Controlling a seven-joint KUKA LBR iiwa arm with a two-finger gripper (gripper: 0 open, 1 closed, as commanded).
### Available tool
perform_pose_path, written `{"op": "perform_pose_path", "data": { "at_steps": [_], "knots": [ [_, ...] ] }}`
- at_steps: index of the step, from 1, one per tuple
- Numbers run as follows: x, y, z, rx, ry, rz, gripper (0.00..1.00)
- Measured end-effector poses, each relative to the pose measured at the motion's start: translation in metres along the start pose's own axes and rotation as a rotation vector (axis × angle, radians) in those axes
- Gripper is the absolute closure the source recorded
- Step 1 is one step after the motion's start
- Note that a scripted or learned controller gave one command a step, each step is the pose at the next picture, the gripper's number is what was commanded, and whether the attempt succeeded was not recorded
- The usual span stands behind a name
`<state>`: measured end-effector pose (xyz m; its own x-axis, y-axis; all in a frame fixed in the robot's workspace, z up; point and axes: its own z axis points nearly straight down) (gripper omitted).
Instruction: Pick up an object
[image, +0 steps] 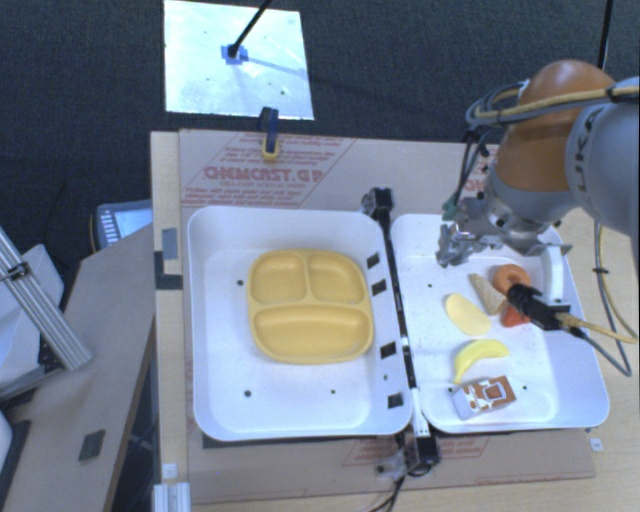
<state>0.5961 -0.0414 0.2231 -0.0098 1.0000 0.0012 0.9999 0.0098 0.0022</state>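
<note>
My gripper (452, 250) hangs over the back left part of the right bin (575, 400), with nothing visibly in it. Just right of it and nearer the front lie a tan wedge (487, 292) and an orange round thing (511, 276). A pale yellow slice (466, 314) sits in front of the gripper, and a yellow banana (479, 355) lies further forward. A brown and white packet (484, 395) rests near the bin's front edge. A small red piece (512, 318) shows beside the slice.
The left bin (215, 400) holds a yellow divided plate (308, 305) at its middle. A black divider strip (390, 300) runs between the two bins. The grey arm with its orange band (560, 90) reaches in from the upper right.
</note>
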Motion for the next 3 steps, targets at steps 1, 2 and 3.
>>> {"op": "perform_pose_path", "data": {
  "at_steps": [1,2,3],
  "knots": [
    [0.046,-0.001,0.005,0.001,0.0,0.001,1.0],
    [0.097,-0.004,0.01,0.001,0.0,0.0,1.0],
    [0.144,-0.006,-0.003,0.0,0.001,0.001,1.0]
  ]
}}
